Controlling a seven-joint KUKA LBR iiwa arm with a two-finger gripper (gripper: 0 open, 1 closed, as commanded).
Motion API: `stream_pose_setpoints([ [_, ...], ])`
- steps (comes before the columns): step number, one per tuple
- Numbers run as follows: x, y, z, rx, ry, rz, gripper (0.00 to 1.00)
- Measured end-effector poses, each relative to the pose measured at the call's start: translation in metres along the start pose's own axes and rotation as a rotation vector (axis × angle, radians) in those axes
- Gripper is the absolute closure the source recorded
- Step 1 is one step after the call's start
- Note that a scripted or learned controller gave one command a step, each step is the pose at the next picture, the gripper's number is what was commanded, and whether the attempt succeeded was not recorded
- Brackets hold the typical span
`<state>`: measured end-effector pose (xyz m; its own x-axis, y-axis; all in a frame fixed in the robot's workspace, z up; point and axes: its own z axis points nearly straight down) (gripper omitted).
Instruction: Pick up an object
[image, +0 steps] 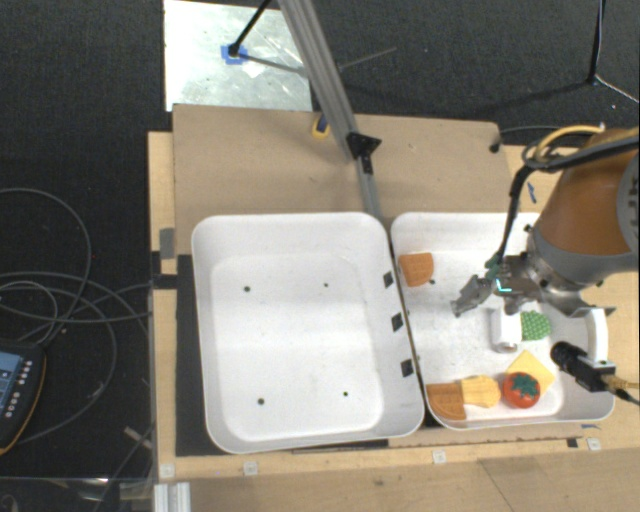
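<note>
The right bin (440, 225) holds several small objects. A tan-orange block (416, 268) lies near its left wall. At its front edge are an orange piece (446, 400), a yellow piece (481, 391), a red tomato-like toy (520, 391) and a yellow wedge (536, 367). A green object (536, 325) lies by the wrist. My gripper (486, 318) hangs over the middle of the right bin, open, its fingers (468, 298) spread with nothing between them. It is right of the tan-orange block and above the front row.
The left bin (290, 232) sits beside the right one, and black clips (396, 321) join them along the shared wall. A grey pole (335, 95) slants in from the top. The arm's orange band (585, 205) covers the right bin's far right side.
</note>
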<state>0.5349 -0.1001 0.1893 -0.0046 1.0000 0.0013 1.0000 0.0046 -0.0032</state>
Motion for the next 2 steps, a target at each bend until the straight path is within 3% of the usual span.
stream_pose_setpoints([
  [1, 0.0, 0.001, -0.002, -0.004, -0.001, 0.002, 0.0],
  [2, 0.005, 0.003, 0.06, 0.002, 0.0, 0.003, 0.0],
])
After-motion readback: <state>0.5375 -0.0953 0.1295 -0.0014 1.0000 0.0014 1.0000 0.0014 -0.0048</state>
